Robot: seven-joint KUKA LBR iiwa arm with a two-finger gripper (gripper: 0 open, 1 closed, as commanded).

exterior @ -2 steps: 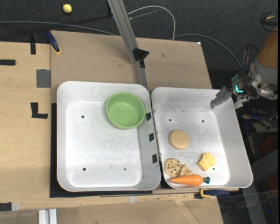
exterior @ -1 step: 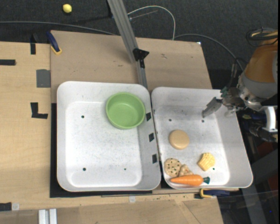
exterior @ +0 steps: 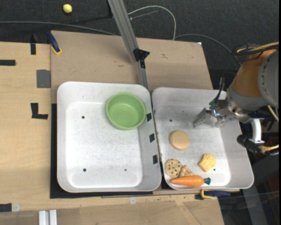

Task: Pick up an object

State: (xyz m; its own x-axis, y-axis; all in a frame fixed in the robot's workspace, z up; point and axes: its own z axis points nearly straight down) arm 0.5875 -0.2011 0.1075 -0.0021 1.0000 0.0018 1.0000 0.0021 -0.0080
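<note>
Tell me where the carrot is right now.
The carrot lies along the near edge of the right bin, just below the cookie and the yellow piece.

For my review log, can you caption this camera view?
KUKA gripper poised in right bin above bun, cookie, carrot; green bowl in left bin.

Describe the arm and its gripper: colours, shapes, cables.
The arm enters from the right: a rounded grey body with a broad orange band above the wrist. Thin cables, yellow among them, run along its top and lower side. A white bracket-like part sits below it. The gripper is small, metallic grey, with dark slender fingers over the right bin.
</note>
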